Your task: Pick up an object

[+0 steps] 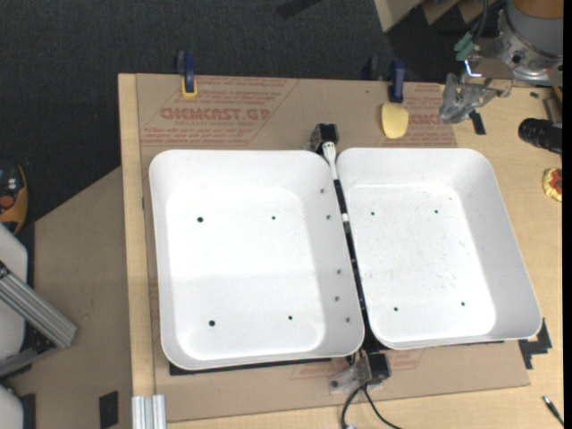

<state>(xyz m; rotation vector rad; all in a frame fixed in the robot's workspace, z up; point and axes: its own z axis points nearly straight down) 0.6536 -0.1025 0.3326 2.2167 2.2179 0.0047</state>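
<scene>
Just left of hand (458, 96), yellow object (394, 120)

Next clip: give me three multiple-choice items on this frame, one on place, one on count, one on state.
1. Where is the small pale yellow object?
A. in the left bin
B. on the board behind the right shallow white bin
C. between the fingers

2. How many blue clamps grip the board's far edge?
A. two
B. one
C. four

3. The two-finger gripper is:
A. down in a bin
B. above the board's far right corner
C. touching the left bin

Answers: 1 B, it lies beyond the bin's rim. 2 A, two show. 3 B, it hangs there.
</scene>
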